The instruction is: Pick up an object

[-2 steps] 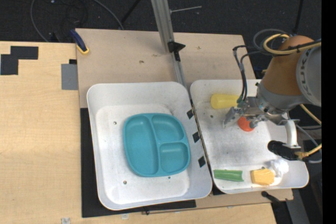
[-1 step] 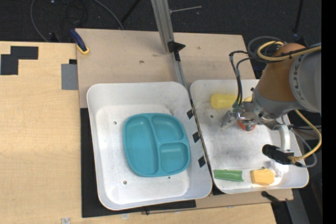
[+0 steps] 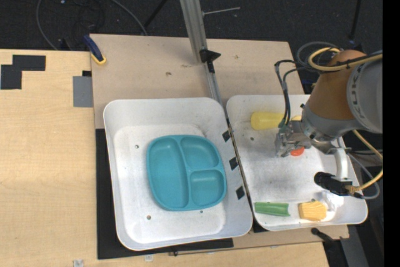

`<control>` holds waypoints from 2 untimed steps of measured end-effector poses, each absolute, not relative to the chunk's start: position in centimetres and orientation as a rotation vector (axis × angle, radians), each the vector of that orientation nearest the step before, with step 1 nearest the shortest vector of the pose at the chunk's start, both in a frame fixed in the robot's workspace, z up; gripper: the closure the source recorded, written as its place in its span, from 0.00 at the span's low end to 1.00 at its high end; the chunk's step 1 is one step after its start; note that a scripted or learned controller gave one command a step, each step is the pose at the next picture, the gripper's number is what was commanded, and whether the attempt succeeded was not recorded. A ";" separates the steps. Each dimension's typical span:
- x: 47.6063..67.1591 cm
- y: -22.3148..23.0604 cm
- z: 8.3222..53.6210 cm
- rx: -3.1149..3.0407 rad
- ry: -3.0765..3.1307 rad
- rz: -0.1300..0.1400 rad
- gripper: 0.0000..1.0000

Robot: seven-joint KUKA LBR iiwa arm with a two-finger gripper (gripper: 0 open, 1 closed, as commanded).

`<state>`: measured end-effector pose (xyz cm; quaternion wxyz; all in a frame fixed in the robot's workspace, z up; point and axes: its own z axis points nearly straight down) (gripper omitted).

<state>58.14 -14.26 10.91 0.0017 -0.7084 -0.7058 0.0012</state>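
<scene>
Gripper [image 3: 289,148] over right bin's [image 3: 269,181] bare middle, finger state unclear

No readable text, label, brand, number or sign appears anywhere.

bins x2 [image 3: 125,128] [image 3: 262,194] | teal tray x1 [image 3: 185,172] | yellow objs x2 [image 3: 267,120] [image 3: 312,211] | green obj x1 [image 3: 271,209]

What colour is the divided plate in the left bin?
Teal blue: the three-compartment plastic plate shows clearly in the camera view.
</scene>
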 end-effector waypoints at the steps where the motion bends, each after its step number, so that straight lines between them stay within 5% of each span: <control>1: 58.3 -13.5 16.8 -2.220 -2.224 -0.001 1.00; 2: 58.4 -13.6 22.1 -2.220 -2.225 -0.002 1.00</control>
